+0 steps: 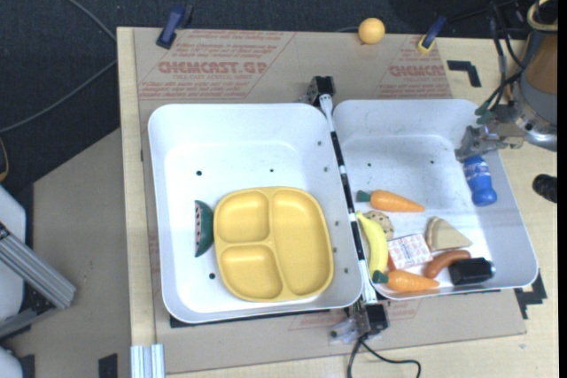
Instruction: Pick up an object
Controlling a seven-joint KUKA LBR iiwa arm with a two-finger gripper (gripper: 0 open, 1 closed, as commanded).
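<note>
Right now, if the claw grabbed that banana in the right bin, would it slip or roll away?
The banana looks like a smooth plastic toy, so probably stiff, light, and a bit slippery. Its curve should keep it from rolling far. It lies against the bin's left wall, crowded by a carrot and a small packet, so gripping could be awkward.

My gripper (pixel 479 157) over the right bin (pixel 416 115)

A blue bottle (pixel 479 181) sits between my fingers at three o'clock; yellow tray (pixel 270 242) lies at seven in the left bin (pixel 177 190).
</note>
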